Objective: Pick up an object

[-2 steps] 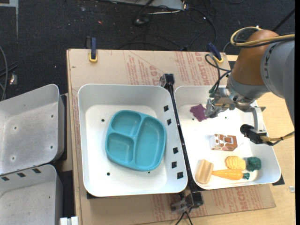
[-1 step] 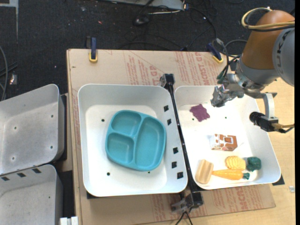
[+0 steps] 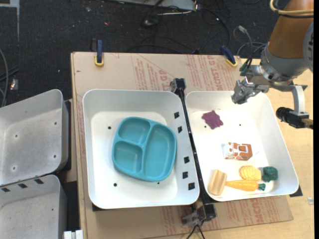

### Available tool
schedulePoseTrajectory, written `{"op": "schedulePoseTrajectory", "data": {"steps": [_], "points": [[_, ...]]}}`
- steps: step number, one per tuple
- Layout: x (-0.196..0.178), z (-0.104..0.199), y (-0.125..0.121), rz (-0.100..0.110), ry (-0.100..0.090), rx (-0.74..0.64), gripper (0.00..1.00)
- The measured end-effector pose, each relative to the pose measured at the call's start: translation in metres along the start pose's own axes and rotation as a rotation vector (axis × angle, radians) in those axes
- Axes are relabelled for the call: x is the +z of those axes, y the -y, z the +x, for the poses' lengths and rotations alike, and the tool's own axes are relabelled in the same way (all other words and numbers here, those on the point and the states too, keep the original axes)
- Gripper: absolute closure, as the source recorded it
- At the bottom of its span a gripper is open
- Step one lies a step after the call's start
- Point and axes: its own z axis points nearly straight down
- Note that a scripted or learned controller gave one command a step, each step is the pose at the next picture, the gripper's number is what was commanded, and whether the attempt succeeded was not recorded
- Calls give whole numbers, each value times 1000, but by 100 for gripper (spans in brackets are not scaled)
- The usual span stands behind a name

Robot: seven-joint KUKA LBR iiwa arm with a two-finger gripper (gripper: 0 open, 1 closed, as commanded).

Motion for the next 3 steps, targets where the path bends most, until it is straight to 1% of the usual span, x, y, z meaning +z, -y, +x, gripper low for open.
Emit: {"op": "schedulePoseTrajectory", "data": {"steps": [1,2,3], "points": [[10,44,10,8,-3,-3,100],[24,101,12,8,-3,-5,100],[33,151,11,8,-3,-5,100]]}}
